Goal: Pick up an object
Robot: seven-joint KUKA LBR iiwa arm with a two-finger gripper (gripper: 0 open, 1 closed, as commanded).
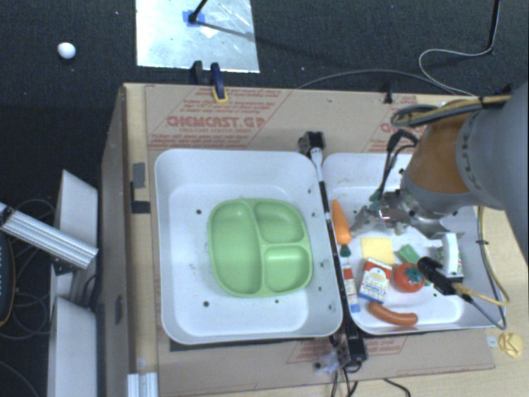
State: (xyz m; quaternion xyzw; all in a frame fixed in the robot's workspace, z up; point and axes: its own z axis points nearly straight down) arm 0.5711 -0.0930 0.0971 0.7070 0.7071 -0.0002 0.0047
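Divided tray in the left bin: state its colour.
The divided tray is pale green, plain with no pattern, seen clearly in the camera view.

A grey arm with an orange band [463,160] reaches over the right white bin [347,172] of toy food, beside the left white bin [178,180] holding a green divided plate [259,246].

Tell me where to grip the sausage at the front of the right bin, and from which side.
Grip the sausage across its middle, coming straight down. It lies flat and nearly level with the bin's front wall, so the fingers should close front-to-back over its narrow width. Its ends look free, but the tomato sits just behind, so the rear finger has little room.
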